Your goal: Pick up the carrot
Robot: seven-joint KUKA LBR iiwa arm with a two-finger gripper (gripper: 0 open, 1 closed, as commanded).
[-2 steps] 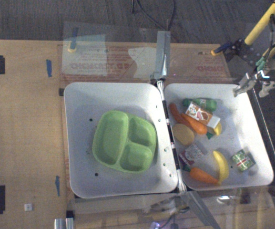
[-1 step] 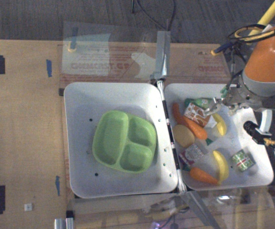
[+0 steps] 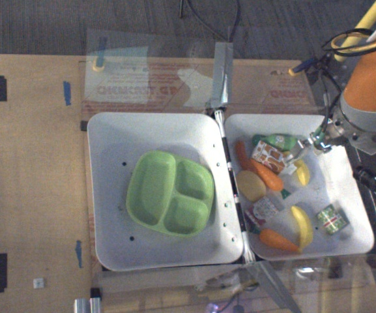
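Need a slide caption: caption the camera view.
Gripper poised over right bin of toy food with carrots; green tray in left bin.

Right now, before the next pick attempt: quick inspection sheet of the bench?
Surface: tan bench with two white bins; left bin, right bin.
Job's things: three carrot-like orange pieces in the right bin, at the front, the middle and near the left wall.
Clutter: green divided tray in the left bin; two bananas, potato, small cartons and packets in the right bin.
Grippers: gripper over the right bin's back edge; finger state unclear.
Cables: black cable on the floor behind; cables by the arm.
Surroundings: blue tape marks, clear panel.
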